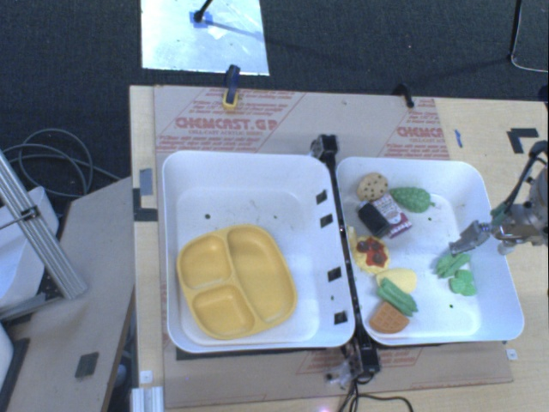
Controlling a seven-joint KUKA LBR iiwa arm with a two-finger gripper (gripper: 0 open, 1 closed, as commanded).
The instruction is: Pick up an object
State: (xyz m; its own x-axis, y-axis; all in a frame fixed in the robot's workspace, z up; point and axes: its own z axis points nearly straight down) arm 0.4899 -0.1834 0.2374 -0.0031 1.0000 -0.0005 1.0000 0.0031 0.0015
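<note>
The gripper (467,239) is seen over the right bin (493,316), near its right wall; can't tell how it's set. Just below it, green toy pieces (455,273) are lying loose. A cookie (372,185), dark box (383,216) and pizza slice (371,252) are scattered left. A yellow divided tray (235,279) is sat in the left bin (249,178).

A bench (146,256) carries 2 shallow white bins side by side. The left bin (257,178) holds a yellow tray with 3 compartments (236,279). A yellow clamp (231,88) grips the bench's far edge. Beyond it, a shiny metal sheet (204,24) lies on dark carpet (69,58). Black cables (51,157) loop at left.
</note>
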